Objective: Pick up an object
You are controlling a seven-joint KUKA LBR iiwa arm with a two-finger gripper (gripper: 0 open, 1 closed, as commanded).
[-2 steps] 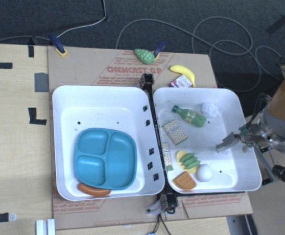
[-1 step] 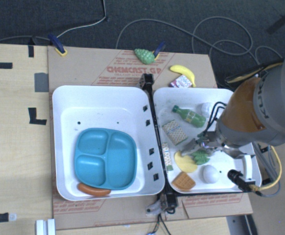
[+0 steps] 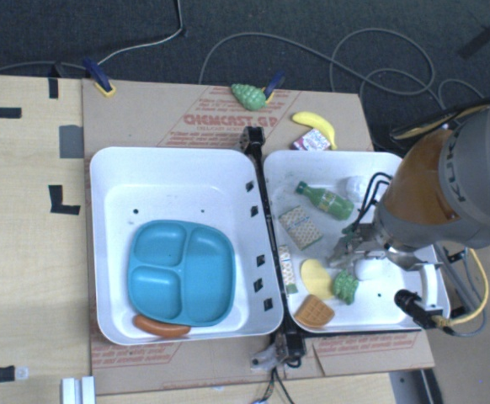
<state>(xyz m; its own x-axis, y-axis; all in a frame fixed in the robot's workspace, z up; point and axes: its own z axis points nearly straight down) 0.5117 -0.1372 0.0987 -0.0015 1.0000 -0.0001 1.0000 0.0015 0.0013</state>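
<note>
Worktop (image 3: 26,225): pale wood under brown cardboard, two white bins side by side.
Right bin (image 3: 380,314): green bottle (image 3: 325,199), grey pouch (image 3: 300,225), yellow piece (image 3: 315,276), waffle (image 3: 314,311), green toy (image 3: 344,287).
Gripper (image 3: 348,255): low in right bin, just above green toy; grip state cannot be told.
Left bin (image 3: 110,175): blue divided plate (image 3: 180,273), sausage (image 3: 161,326).

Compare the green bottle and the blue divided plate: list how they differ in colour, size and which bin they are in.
The green bottle is green with a white label; the blue divided plate is plain light blue. The bottle is small and slim, lying on its side; the plate is broad and flat. The bottle lies in the right bin, the plate in the left bin. Both rest on a white bin floor.
</note>
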